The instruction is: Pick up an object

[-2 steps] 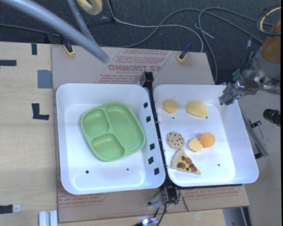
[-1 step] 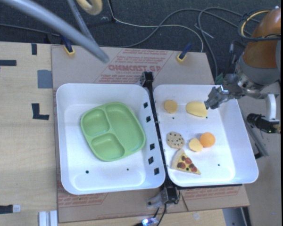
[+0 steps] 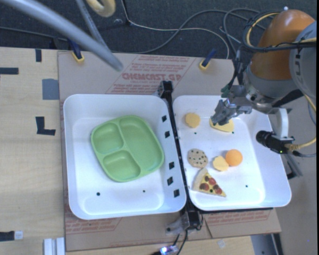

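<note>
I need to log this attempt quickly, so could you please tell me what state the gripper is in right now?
Gripper: low over the yellow piece in the right bin; open or closed cannot be told.

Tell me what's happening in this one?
The grey arm reaches in from the right, its gripper down in the right bin on a yellow piece near the back. Whether it has a grip on it can't be told. A round yellow piece, cookie, orange ball and pizza slice lie in that bin. A green divided tray sits in the left bin.
</note>
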Controlling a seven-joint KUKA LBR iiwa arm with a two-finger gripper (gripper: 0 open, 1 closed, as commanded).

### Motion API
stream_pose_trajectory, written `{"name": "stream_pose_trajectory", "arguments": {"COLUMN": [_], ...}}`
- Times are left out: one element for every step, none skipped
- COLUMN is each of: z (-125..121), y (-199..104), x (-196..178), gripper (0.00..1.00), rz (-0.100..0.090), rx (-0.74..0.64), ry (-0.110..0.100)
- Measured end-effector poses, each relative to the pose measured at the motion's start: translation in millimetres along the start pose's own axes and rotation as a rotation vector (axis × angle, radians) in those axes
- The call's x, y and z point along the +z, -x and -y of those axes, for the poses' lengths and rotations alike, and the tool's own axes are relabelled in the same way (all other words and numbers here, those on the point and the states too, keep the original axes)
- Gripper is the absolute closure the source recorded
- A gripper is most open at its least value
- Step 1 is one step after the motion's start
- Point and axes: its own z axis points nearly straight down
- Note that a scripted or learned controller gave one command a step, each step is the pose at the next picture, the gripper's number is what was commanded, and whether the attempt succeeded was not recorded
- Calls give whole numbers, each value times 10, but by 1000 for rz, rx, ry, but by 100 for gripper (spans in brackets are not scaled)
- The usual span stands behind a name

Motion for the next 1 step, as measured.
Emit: {"name": "stream_pose_trajectory", "arguments": {"z": [-61], "y": [-575], "x": [-33], "gripper": [100], "rz": [0], "rx": [-1], "ry": [1]}}
